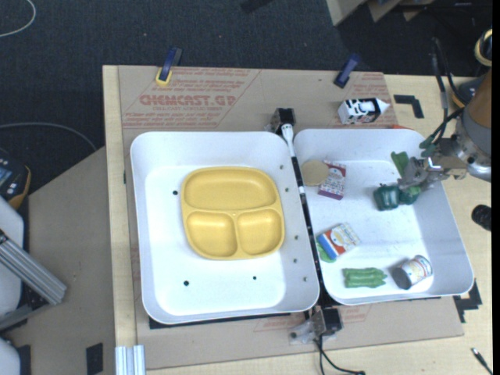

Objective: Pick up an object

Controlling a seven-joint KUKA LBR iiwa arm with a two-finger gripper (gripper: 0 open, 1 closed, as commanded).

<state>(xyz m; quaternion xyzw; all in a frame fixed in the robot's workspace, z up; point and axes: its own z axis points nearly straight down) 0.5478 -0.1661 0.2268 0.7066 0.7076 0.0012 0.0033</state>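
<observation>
the arm comes in from the right edge and its gripper (412, 180) hangs low over the right bin (437, 233), right at a dark green object (387, 198) near the bin's upper right part. this looks like the reach-and-close step of a pick: the tip is down among the things but nothing can be said to be lifted yet. whether the gripper is wide, narrow or clamped on anything i cannot tell, since the tip is small and blends with the green piece beside it. if the green object is the target, the next move calls for a firm close on it and then a straight lift clear of the bin wall; if the close misses, the tip would need to settle lower or shift a little toward the object first. elsewhere in the right bin lie a small red and white packet (333, 182) near the upper left, a tan round piece (314, 172) just beside it, a blue, red and white packet (337, 241) lower down, a light green block (365, 277) near the front, and a small can (412, 271) just beside that block. none of these crowd the green object, so the way up looks free. the left bin (156, 233) holds a yellow divided tray (232, 212). a black and white carton (363, 110) sits on the bench behind the right bin, well apart from the work.
</observation>
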